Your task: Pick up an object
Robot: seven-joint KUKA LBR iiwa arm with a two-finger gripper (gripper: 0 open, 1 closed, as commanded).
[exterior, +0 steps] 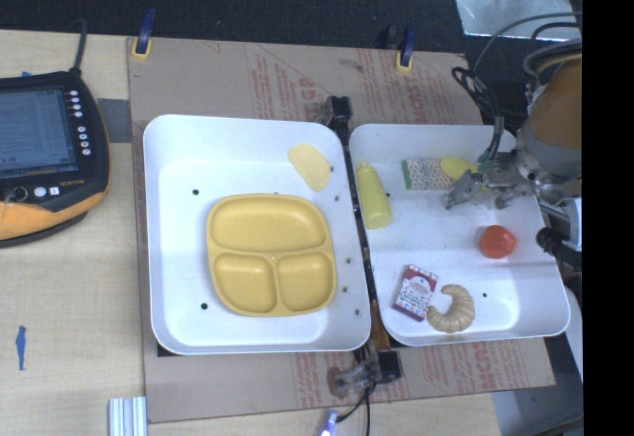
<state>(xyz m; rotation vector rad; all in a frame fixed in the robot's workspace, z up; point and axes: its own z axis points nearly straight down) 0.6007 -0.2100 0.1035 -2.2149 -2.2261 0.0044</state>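
Grey gripper (pixel 474 188) low in the right bin (pixel 555 325) — grasp impossible to tell. Nothing visibly lifted: tomato (pixel 497 242) just beside, croissant (pixel 451 308) farther off — pick not yet done.

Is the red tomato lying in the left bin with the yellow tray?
No, the red tomato lies in the right bin, while the yellow divided tray sits in the left bin.

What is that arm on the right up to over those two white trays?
The arm's end effector hangs over the right bin, near a yellow piece and a green-patterned packet. It holds nothing visible. A red ball, croissant, red box and yellow bottle lie there. The left bin holds a yellow divided plate.
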